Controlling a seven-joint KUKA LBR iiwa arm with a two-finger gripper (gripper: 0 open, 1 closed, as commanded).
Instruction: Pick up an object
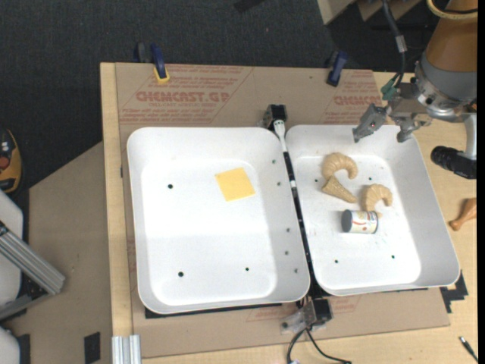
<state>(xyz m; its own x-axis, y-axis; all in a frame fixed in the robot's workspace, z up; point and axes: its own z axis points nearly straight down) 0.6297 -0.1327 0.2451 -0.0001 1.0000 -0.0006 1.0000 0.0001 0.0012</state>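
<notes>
In the right bin lie two tan croissant-shaped pieces, one near the middle and a smaller one to its right. Just below them a small white can with a dark end rests on its side. A flat yellow square sits in the left bin. My gripper hangs over the far edge of the right bin, above and behind the croissants. Its two fingers are spread apart with nothing between them.
The bins sit on a cardboard sheet held by blue clamps at the back edge. A black hinge piece joins the bins at the far side. Cables and a dark object lie right of the right bin.
</notes>
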